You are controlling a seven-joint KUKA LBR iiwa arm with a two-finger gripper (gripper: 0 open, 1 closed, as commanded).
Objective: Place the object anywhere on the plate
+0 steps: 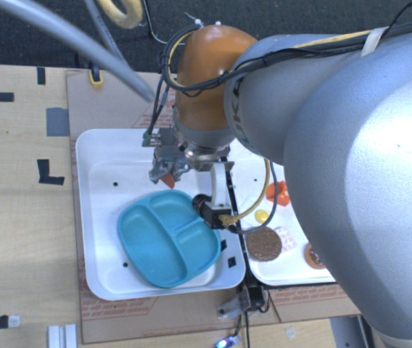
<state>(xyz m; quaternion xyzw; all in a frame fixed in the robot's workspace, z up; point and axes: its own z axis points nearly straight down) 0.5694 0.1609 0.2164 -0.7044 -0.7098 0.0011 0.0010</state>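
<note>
Camera view has the gripper (pixel 168 174) hanging over the left bin (pixel 90 194), at the far edge of the blue divided plate (pixel 168 239). Candidate objects lie in the right bin (pixel 286 272): a brown round disc (pixel 265 244), red (pixel 279 193) and yellow (pixel 262 215) bits. All look light, small and stiff; the flat disc likely needs an edge pinch.

One fixed camera here, mounted above the worktop (pixel 17 194) and looking down at a slant. It sits close: the grey arm (pixel 336 129) comes in from the right and swallows much of that side. The left white bin (pixel 90 216) lies near centre in full, while the right bin (pixel 286 274) peeks out beneath the arm.
</note>
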